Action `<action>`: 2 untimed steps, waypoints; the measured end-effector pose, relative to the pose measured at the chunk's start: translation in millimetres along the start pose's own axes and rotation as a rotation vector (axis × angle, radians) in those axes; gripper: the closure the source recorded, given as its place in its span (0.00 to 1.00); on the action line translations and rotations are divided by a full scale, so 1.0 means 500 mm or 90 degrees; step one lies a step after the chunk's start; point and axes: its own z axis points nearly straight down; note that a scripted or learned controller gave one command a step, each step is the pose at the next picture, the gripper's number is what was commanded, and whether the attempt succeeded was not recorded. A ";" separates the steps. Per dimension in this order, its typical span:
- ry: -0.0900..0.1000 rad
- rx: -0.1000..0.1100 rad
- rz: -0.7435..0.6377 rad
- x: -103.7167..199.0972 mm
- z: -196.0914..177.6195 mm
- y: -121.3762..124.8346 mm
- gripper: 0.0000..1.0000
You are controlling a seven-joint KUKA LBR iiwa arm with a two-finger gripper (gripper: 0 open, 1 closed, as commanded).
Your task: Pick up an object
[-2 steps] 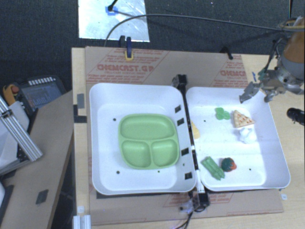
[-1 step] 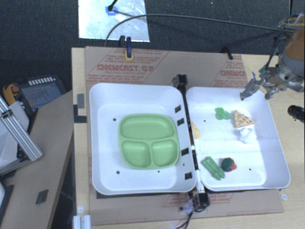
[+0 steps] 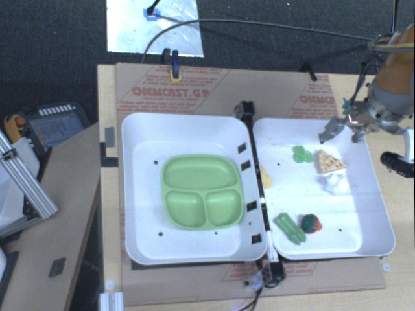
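We judge this to be the approach step: nothing is lifted yet, and our grey two-finger gripper [image 3: 343,129] hangs over the far right part of the right-hand shallow white bin [image 3: 369,203], spread open with nothing between its fingers, one fingertip [image 3: 326,133] reaching toward the bin's middle. The task leaves the choice of object to us, and the candidates all lie in this bin: a small tan triangular wedge with a reddish edge, like a toy slice of pizza [image 3: 329,161], sits nearest the gripper, touching a small white lumpy piece [image 3: 335,182] just below it; a little bright green knobbly piece [image 3: 301,153] lies just beside the wedge on its left; farther toward the near edge we see a long green ridged pod-like toy [image 3: 288,228] with a small red and dark green round toy, perhaps a strawberry [image 3: 311,223], close beside it; a pale yellow scrap [image 3: 265,177] rests against the dividing wall. The left-hand white bin [image 3: 139,173] bears only a light green three-compartment plastic tray [image 3: 201,192]. Our next move, as we read it, calls for dropping over the wedge or the green knobbly piece and closing; the wedge touching its white neighbour may spoil a clean grip.
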 end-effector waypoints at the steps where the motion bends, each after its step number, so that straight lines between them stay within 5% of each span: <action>1: 0.000 0.001 -0.001 0.004 0.124 0.005 0.00; 2: -0.001 -0.003 -0.001 0.004 0.174 0.008 0.00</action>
